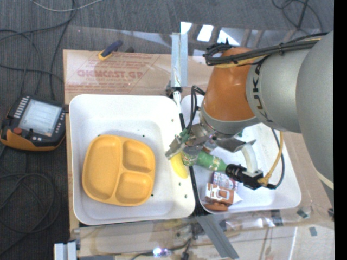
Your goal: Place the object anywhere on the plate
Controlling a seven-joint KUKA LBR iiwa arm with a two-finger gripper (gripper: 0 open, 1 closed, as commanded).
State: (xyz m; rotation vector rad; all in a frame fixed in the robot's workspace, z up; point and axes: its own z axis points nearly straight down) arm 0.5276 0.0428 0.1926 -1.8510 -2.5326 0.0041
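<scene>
Camera view
Plate (118, 169): yellow, three wells, in left bin (92, 107).
Object (179, 167): yellow, on the bins' shared edge, beneath the pincer.
Pincer (184, 145): state cannot be told.
Advice: grip firmly, lift clear of rim, carry left over plate.

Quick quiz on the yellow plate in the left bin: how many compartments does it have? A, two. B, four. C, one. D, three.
D: the plate in the left bin shows three molded sections, one long one on its left side and two smaller ones on its right.
</scene>
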